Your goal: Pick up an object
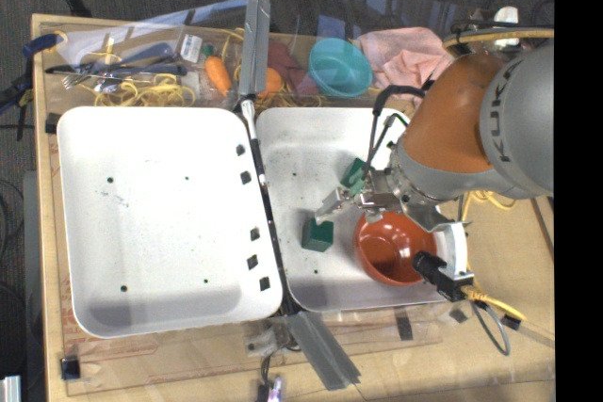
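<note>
Currently on the bench: two shallow white bins side by side, the left bin (151, 221) and the right bin (301, 146).

Right bin, contents: one dark green block (318, 234) lying on the floor near the middle; one red-orange bowl (391, 248) just beside it toward the arm, upright, opening up; one smaller teal-green piece (354, 172) farther back, partly hidden under the arm's tooling.

Arm (480, 127): grey with orange band, reaching in from the right, wrist low over the right bin. Gripper (347, 197) sits between the teal-green piece and the green block, above the bin floor. Whether the claw is apart or together cannot be told; metal parts overlap there and the tips are not resolved. Nothing is seen between them.

Behind the bins: a turquoise bowl (339, 68), a pink cloth (410, 54), an orange carrot-like item (218, 73), and a tangle of yellow bands (141, 90) with assorted utensils.

Task status, as judged: no object is lifted; green block, red-orange bowl and teal-green piece all rest in the right bin. The approach appears under way, the likeliest target being the green block or the teal-green piece, both near the gripper. Remaining: close on one item, confirm a hold, raise it clear of the bin.
</note>
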You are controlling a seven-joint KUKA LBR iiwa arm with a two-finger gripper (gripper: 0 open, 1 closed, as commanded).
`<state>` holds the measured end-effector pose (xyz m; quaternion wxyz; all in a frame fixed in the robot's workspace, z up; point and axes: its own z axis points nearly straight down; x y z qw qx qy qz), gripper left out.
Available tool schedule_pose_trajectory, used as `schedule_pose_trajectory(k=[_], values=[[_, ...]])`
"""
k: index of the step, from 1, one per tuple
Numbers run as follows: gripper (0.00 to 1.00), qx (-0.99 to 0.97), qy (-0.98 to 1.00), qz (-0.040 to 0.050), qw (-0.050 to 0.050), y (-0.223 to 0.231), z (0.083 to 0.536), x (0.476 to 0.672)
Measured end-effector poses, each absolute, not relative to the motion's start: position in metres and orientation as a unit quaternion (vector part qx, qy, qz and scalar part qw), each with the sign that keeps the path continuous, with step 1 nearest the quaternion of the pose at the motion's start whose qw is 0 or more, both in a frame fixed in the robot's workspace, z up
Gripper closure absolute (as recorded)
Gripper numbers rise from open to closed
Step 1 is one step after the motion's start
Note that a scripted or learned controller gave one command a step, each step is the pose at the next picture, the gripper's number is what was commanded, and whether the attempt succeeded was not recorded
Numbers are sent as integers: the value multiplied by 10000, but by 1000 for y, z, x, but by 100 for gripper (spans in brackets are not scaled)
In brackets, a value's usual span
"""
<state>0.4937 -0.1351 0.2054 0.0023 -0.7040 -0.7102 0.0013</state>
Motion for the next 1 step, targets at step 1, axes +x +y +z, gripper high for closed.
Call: schedule_pose_trajectory(k=[1], values=[[0, -7245, -6892, 5, 12, -126, 91, 506]])
